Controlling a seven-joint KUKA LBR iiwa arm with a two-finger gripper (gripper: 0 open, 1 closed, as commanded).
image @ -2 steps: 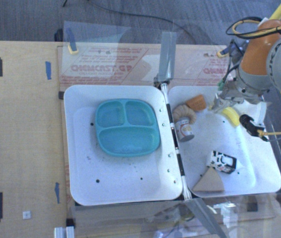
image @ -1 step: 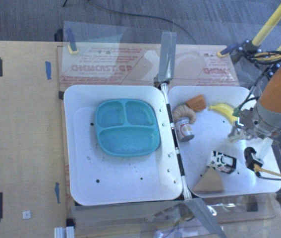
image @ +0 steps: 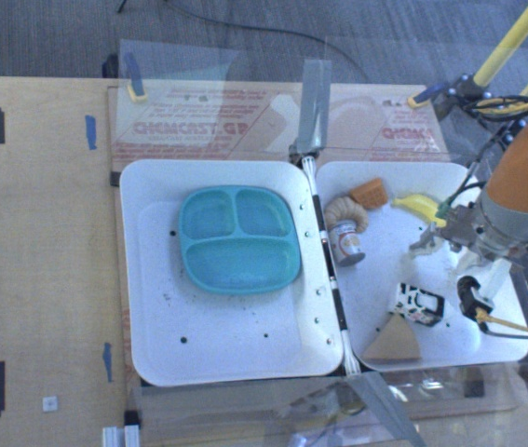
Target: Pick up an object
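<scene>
Seemingly early in the pick, the gripper [image: 431,245] hovers empty over the right bin [image: 515,347], its opening impossible to judge. Candidate objects wait untouched: a yellow banana [image: 414,205] at twelve o'clock, a small can [image: 347,243] at nine.

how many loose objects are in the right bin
5 that I can make out in the right bin: an orange block and a yellow banana-like piece near the far wall, a small can by the divider, a black-and-white item and a tan wedge near the front. The arm may hide more.
</scene>
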